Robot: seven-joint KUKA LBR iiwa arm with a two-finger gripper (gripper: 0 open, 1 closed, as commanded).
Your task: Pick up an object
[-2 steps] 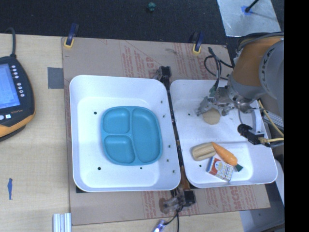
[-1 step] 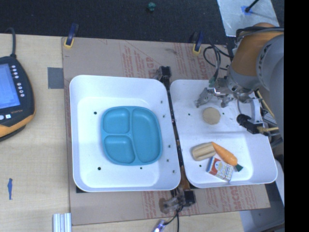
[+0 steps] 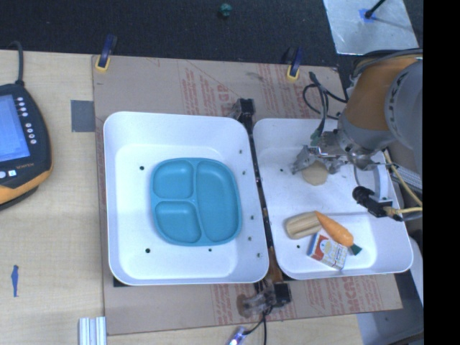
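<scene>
beige lump (image 3: 314, 175) under end effector (image 3: 316, 162), grip state unclear; bread roll (image 3: 302, 225), carrot (image 3: 336, 230), small box (image 3: 328, 252) nearby.

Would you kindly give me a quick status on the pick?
Gripper low in right bin, at the beige lump. Grasp unconfirmed. Carrot, bread roll, small box lie apart, nearer front.

Arm is reaching in from the right w/ gripper (image 3: 314, 161) sitting low in the right bin (image 3: 277, 192), fingers splayed around a pale beige lump (image 3: 315, 175) — can't tell if it's actually gripped. Nearer edge of that bin is holding a tan bread roll (image 3: 302, 225), a carrot (image 3: 336, 231) lying against it, and a small printed box (image 3: 328, 252) just below. Left bin (image 3: 122, 192) is carrying a blue divided plate (image 3: 195, 200). A handheld pendant (image 3: 20, 142) is resting at far left on the bench.
</scene>
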